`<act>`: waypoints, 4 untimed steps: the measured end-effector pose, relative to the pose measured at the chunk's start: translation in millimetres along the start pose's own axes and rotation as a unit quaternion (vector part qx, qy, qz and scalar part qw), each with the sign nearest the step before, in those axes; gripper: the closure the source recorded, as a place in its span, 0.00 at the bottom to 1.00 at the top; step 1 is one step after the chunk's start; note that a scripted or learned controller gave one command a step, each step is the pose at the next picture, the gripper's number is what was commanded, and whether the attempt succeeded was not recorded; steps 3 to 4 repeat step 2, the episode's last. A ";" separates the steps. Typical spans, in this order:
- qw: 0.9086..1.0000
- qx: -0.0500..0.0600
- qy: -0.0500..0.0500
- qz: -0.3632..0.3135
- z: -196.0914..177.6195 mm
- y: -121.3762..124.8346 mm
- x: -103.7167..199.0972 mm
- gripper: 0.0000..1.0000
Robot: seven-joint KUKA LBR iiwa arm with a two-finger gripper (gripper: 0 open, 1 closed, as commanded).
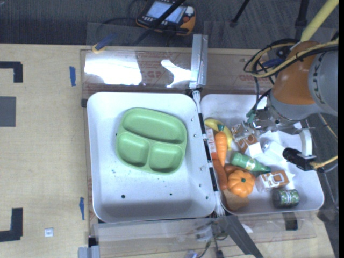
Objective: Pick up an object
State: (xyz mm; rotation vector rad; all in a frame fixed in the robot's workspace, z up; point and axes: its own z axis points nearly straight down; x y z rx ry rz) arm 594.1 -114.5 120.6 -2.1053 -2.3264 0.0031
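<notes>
My gripper point(257, 119) hangs over the back half of the right bin point(314, 195), below the grey wrist and orange band. Just under and in front of it lies a small red-and-white snack packet point(246, 140). Nearby are a yellow banana point(214, 125), an orange carrot point(220, 149), a green bottle point(249, 162), an orange pumpkin point(241, 182), a second packet point(272, 179) and a green can point(285, 198). Nothing is visibly held.
The left bin point(102, 187) holds a green divided plate point(152, 140). A metal divider point(205, 144) runs between the bins. A black cable end point(294, 157) sticks out over the right bin's right side. A handheld controller point(164, 15) lies beyond the bench.
</notes>
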 end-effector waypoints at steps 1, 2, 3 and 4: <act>1.000 0.001 0.000 0.020 -24.8 -42.3 -15.5 1.00; 0.999 -0.001 -0.001 0.047 -89.6 -4.9 31.1 1.00; 0.999 -0.001 -0.001 0.047 -89.6 -4.9 31.1 1.00; 0.999 -0.001 -0.001 0.047 -89.6 -4.9 31.1 1.00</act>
